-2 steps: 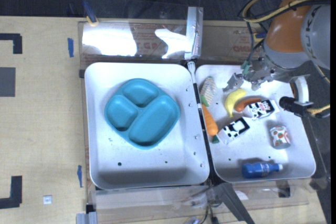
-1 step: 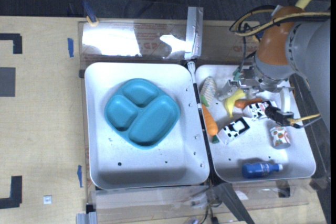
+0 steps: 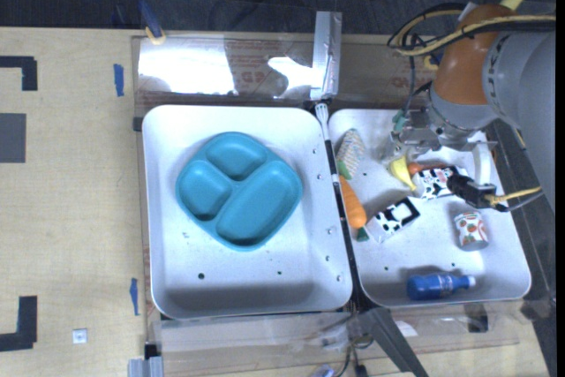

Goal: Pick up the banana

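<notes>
The banana (image 3: 403,171) is a small yellow piece lying in the upper middle of the right bin (image 3: 508,278). Only part of it shows, since the arm's wrist covers its upper end. My gripper (image 3: 413,144) hangs directly above the banana's top end, reaching in from the right below the orange band (image 3: 459,75). From this slant I cannot make out whether it touches the banana.
Around the banana lie a black-and-white spotted toy (image 3: 433,183), a second spotted block (image 3: 394,218), an orange carrot (image 3: 353,204), a striped pale item (image 3: 350,149), a red-and-white cup (image 3: 470,229) and a blue bottle (image 3: 439,283). The left bin (image 3: 168,278) holds a blue divided plate (image 3: 238,188).
</notes>
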You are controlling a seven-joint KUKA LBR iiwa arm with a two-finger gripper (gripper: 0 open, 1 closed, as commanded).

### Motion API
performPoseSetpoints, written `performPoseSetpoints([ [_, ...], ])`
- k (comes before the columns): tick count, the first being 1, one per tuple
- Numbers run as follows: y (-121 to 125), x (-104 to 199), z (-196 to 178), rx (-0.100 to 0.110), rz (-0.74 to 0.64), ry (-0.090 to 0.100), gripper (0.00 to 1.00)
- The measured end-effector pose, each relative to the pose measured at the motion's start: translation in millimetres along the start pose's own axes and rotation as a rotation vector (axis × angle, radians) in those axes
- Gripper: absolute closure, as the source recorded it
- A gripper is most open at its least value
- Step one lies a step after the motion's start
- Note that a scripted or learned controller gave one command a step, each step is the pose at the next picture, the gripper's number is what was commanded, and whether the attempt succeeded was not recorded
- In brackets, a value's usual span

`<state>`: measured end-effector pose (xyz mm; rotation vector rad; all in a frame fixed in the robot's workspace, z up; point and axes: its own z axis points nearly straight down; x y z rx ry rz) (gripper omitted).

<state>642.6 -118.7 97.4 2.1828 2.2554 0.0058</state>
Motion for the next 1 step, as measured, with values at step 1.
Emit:
performPoseSetpoints([
  [1,-5.8,-33.6,-76.3,0.003,0.211,-0.003,1.00],
])
